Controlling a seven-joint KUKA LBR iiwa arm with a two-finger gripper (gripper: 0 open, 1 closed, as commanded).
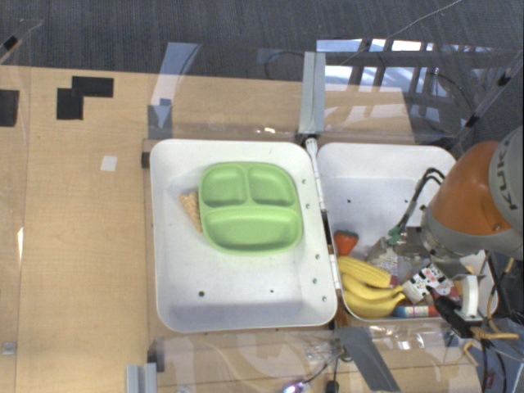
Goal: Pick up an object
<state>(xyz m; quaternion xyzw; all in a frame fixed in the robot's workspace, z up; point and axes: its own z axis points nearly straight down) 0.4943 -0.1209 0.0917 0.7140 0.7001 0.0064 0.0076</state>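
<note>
Fingers of my gripper [413,256] were hidden beneath my wrist, so I could not tell whether they stood wide, narrow or held anything. It hung low over the near part of the right bin [368,170], just beside a bunch of bananas [368,285]. A strawberry [346,241] lay close by their far end. In the left bin [180,301] sat a green divided plate [248,207], a waffle-patterned piece [191,210] tucked against its left edge.
</note>
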